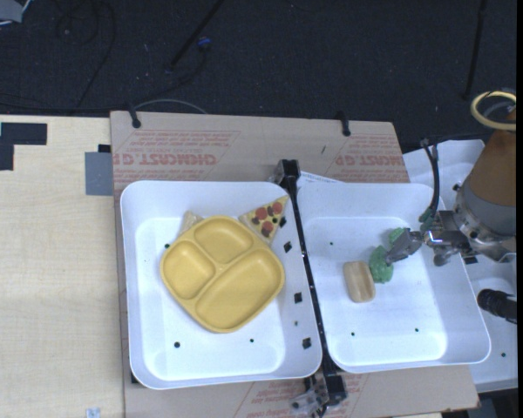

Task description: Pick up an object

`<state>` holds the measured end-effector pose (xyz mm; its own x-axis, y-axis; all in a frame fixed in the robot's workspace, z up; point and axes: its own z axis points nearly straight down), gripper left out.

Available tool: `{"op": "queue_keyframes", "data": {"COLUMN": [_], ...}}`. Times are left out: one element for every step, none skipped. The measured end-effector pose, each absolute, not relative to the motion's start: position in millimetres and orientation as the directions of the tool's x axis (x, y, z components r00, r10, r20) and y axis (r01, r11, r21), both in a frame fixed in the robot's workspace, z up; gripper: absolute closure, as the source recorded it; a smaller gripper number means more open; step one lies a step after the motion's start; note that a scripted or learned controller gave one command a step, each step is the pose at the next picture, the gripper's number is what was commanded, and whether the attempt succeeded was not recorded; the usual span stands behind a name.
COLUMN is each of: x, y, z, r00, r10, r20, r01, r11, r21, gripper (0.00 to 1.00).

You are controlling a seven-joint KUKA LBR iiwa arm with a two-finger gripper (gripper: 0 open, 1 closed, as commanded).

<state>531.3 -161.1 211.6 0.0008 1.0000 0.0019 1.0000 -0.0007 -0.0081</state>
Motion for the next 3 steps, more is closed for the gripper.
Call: {"op": "queue_keyframes", "data": {"x": [528.0,528.3,530.1], "y": [-168,-162,-162], "z": [150,92,107], "r00": [0.001,0.003,0.003], "r10": [1.0,1.0,1.0], "r20": [0.003,0.002,0.006], "r01": [1.0,1.0,1.0], "r11": [-0.001,-0.003,-0.003], "r21": [-0.01,0.002,0.004], "gripper": [0.0,0.0,1.0]}}
